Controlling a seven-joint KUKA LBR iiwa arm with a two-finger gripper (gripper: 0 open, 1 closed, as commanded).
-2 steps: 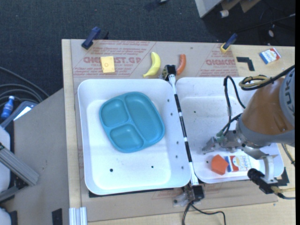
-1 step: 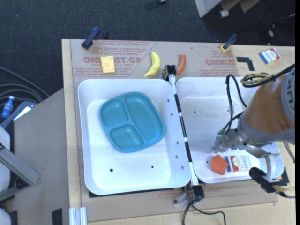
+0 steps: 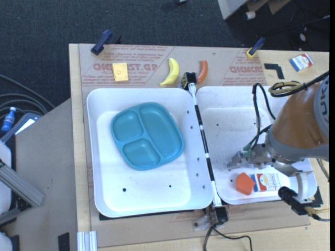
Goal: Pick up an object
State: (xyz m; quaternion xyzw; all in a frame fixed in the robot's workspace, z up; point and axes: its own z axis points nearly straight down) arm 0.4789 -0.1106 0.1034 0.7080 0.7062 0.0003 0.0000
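Down in the right bin (image 3: 230,109), the jaws (image 3: 242,158) hover low above its floor, and whether they are spread or closed cannot be told. Just near of them lie one orange block (image 3: 244,183) and one white card (image 3: 268,182), touching. One blue divided plate (image 3: 147,135) sits in the left bin (image 3: 104,166); one banana (image 3: 170,72) lies on the counter (image 3: 84,77) beyond.

- My arm (image 3: 301,122) comes in from the right of the camera view, its wide orange band turned up toward the lens.
- Below the band my grey wrist (image 3: 285,151) bends down and to the left.
- My tool (image 3: 236,161) sits low at the wrist's end, pointing left; its fingers are too small and blurred to read.
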